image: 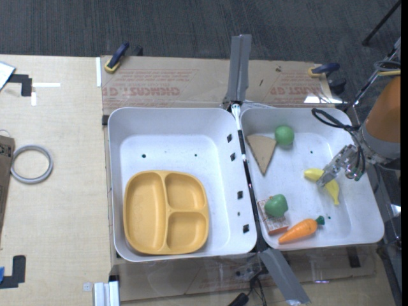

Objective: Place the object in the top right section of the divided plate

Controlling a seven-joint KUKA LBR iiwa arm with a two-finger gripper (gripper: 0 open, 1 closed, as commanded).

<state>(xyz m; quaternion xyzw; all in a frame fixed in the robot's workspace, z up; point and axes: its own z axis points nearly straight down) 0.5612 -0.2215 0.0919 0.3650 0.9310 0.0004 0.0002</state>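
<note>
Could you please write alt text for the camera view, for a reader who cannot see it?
The gripper hovers at a yellow banana in the right bin, which also holds a carrot, two green items and a tan wedge. In the left bin lies a yellow divided plate, with nothing in it.

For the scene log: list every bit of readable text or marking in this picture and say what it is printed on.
Cardboard sheet behind the bins, left red print: upside down from this view and blurred, apparently "CHEMCUTS"; not certain.
Same cardboard, right red print: the same kind of lettering, upside down and too blurred to read.
Small box under the green object in the right bin: a label too small to read.
No other text.
</note>
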